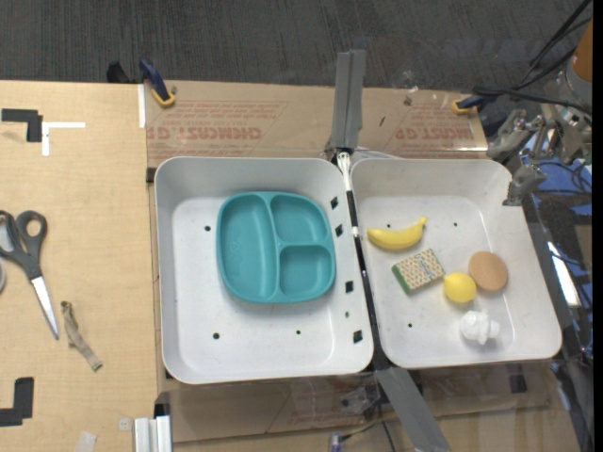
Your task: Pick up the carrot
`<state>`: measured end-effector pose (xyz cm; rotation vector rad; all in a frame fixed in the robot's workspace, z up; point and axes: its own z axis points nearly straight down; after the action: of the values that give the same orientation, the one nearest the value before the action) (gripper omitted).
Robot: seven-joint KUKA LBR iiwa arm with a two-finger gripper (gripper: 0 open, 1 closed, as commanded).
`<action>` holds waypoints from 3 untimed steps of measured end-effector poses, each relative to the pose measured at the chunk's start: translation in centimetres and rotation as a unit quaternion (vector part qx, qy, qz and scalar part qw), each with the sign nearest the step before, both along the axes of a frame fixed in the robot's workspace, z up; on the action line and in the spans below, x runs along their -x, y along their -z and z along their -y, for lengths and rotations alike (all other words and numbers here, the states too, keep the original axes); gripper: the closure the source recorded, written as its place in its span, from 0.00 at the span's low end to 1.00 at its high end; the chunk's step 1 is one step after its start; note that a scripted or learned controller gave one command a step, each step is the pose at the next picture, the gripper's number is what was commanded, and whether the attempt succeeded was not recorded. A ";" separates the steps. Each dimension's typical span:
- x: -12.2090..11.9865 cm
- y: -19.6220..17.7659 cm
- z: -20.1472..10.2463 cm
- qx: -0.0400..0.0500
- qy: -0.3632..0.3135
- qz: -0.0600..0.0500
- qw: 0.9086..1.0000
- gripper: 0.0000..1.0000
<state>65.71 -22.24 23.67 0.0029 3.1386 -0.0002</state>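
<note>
My gripper [520, 179] hangs over the far right rim of the right bin [528, 347], with cables and metal parts of the wrist behind it. The right bin holds a yellow banana [396, 235], a small green patterned box [417, 270], a yellow lemon [460, 288], a tan egg-shaped item [488, 271] and a white crumpled item [479, 328]. All of them lie to the lower left of the gripper, apart from it.
A teal divided plate [277, 247] lies in the left bin [188, 347]. Scissors [28, 257] and a strip of tape [80, 337] lie on the cardboard at the left. A grey bar [349, 102] stands behind the bins' shared wall.
</note>
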 end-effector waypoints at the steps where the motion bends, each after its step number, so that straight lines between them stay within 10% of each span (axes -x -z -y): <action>1: 1.7 10.2 -0.1 0.000 0.118 0.000 0.993 0.00; 2: 4.4 14.0 -9.3 -0.001 0.077 0.002 0.997 0.00; 3: 14.0 14.0 -4.1 0.001 0.055 0.001 0.998 0.00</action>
<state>51.73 -18.13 9.68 0.1749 3.1326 -0.0041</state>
